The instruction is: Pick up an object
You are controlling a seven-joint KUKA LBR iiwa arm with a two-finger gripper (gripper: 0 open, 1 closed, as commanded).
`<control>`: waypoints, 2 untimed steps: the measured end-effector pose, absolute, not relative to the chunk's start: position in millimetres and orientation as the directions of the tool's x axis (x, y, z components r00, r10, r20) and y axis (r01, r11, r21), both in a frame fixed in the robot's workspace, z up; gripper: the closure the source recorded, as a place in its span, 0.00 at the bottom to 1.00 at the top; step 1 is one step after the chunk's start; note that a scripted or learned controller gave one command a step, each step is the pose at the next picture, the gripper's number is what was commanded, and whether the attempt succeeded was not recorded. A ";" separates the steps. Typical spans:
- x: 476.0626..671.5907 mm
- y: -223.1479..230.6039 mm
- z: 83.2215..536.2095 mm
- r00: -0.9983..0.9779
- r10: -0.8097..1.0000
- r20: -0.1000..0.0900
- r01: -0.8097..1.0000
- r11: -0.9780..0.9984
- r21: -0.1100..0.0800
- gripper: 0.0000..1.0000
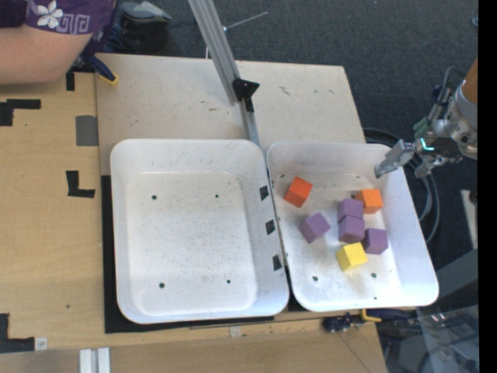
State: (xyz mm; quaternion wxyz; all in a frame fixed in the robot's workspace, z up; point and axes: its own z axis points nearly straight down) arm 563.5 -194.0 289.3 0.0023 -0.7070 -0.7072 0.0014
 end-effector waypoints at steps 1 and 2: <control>564.3 -193.9 291.7 -0.002 1.000 0.000 1.000 0.002 -0.001 0.00; 563.8 -199.7 246.3 0.000 1.000 0.000 1.000 0.000 -0.005 0.00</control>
